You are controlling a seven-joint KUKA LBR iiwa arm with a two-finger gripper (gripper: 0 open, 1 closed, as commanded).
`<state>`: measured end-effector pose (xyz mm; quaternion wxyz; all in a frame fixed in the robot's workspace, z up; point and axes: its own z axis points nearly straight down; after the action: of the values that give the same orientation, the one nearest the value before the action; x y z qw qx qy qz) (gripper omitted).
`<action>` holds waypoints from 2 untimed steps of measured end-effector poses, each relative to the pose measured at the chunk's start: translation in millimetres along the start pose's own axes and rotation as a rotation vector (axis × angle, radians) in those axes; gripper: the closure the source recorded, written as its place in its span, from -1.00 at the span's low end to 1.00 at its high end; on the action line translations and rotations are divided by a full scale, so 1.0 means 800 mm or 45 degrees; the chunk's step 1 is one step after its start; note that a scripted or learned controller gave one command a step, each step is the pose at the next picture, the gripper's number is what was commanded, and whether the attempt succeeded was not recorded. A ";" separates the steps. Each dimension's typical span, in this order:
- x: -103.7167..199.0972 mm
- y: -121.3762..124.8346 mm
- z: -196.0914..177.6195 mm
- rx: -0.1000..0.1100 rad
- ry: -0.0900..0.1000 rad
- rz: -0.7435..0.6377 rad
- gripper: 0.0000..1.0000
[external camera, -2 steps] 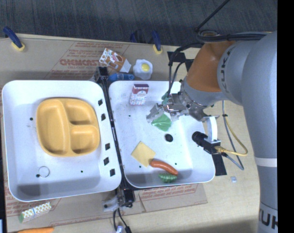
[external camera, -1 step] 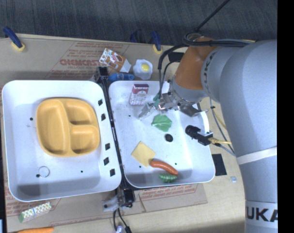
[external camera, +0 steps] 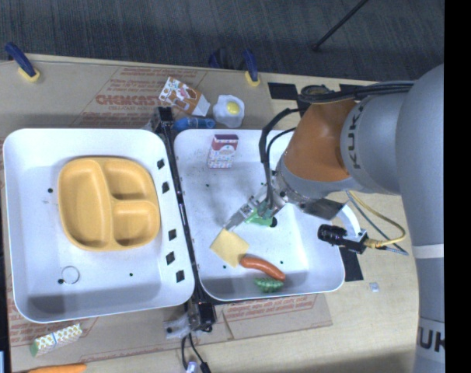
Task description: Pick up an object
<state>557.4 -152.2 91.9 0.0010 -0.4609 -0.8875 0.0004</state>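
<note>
Bench with two white bins (external camera: 298,282): gripper (external camera: 255,212) low in the right bin over a green object (external camera: 261,218), jaw state indiscernible, cheese wedge (external camera: 229,248) nearby.

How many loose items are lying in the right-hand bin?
4, possibly more under the arm: a red-and-white carton at the far end, a yellow wedge mid-bin, an orange sausage beside it, a green piece at the near wall.
</note>
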 end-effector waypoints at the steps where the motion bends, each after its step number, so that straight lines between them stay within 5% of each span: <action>1: -0.022 0.002 0.000 -0.001 -0.003 -0.398 -1.00; 2: -0.022 0.003 -0.013 -0.001 -0.004 -0.403 1.00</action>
<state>569.4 -165.3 102.6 -0.0005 -0.3151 -0.9491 0.0006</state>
